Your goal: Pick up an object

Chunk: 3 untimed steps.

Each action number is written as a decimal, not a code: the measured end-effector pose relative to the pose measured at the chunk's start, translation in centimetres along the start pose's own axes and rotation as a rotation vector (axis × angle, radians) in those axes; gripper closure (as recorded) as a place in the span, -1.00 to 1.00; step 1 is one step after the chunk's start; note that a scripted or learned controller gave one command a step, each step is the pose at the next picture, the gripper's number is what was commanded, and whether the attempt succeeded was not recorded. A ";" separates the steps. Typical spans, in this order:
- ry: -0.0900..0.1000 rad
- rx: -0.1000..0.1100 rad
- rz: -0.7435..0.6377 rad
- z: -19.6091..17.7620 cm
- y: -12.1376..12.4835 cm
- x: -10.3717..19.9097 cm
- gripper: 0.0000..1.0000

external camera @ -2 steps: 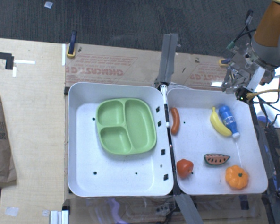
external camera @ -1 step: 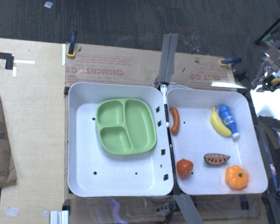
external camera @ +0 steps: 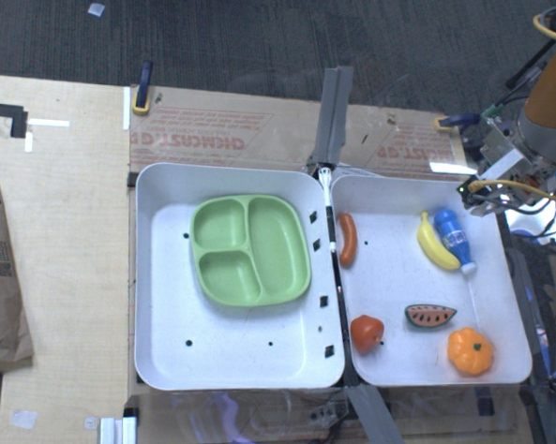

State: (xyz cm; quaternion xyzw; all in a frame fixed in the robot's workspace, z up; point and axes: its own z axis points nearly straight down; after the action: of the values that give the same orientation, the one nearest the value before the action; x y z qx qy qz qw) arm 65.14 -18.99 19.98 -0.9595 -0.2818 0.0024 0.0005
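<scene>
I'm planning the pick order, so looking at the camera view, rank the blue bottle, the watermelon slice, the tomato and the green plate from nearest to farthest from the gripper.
Measured from the gripper, at the right bin's far right corner:
1. Blue bottle, far right of the right bin, beside the banana.
2. Watermelon slice, middle of that bin's near half.
3. Tomato, that bin's near left corner.
4. Green plate, left bin.

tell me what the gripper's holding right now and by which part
It cannot be told: the arm sits at the right edge, past the right bin, with nothing seen in its grasp.
</scene>
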 end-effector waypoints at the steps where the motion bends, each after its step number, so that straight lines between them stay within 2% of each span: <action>1: 0.000 0.001 0.079 4.6 -4.3 2.2 1.00; 2: 0.001 -0.001 0.212 -4.8 -8.8 5.0 1.00; 3: 0.001 -0.001 0.318 -6.9 -3.5 2.1 1.00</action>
State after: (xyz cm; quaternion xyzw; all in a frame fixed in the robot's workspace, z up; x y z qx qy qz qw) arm 65.03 -14.89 26.83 -0.9920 -0.1265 0.0016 0.0000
